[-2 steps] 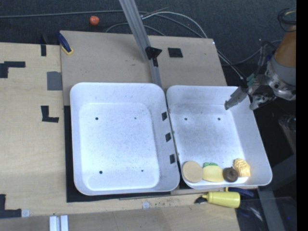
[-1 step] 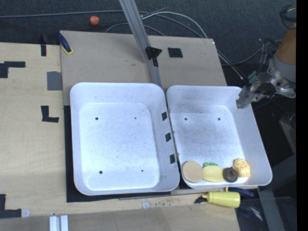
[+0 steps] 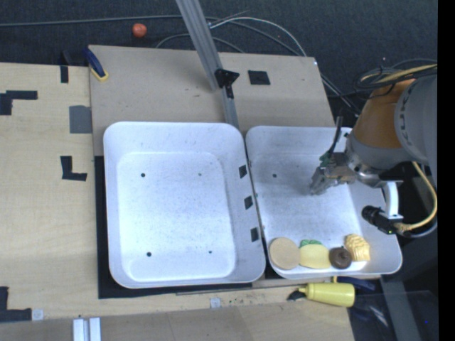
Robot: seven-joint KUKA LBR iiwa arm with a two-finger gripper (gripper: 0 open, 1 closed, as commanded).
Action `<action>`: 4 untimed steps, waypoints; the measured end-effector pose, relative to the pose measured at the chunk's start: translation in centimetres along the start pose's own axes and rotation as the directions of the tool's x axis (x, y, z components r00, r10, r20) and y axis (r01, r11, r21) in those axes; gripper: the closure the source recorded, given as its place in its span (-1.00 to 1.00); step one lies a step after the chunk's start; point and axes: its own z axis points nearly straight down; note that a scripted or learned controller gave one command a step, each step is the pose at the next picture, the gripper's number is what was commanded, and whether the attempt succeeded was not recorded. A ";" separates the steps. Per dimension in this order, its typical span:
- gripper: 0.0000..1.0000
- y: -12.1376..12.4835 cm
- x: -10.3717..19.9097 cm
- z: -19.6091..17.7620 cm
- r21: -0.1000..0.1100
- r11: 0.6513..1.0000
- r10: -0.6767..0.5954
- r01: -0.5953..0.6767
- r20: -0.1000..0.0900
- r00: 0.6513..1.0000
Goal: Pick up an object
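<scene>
Gripper: dark two-finger gripper low over the bare floor of the right shallow white plastic bin; whether anything is gripped cannot be told.
Objects: tan round disc, pale yellow-and-green piece, small dark ring and yellow ridged block, in a row along that bin's near wall, apart from the gripper.
Surface: pale wooden bench; left white bin touching the right bin's left side.
Surroundings: yellow cylindrical tool just outside the right bin's near wall; dark carpet beyond its far side.
Arm: grey, orange-banded arm entering over the right bin's right wall.
</scene>
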 end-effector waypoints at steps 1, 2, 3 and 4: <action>1.00 2.5 6.4 -8.4 -0.016 1.000 -0.005 0.005 0.002 1.000; 1.00 1.5 12.2 -14.7 -0.015 1.000 -0.004 0.004 0.002 1.000; 1.00 4.6 14.1 -19.0 -0.013 1.000 -0.001 0.001 0.002 1.000; -1.00 4.5 14.0 -18.8 -0.009 1.000 0.000 0.000 0.002 1.000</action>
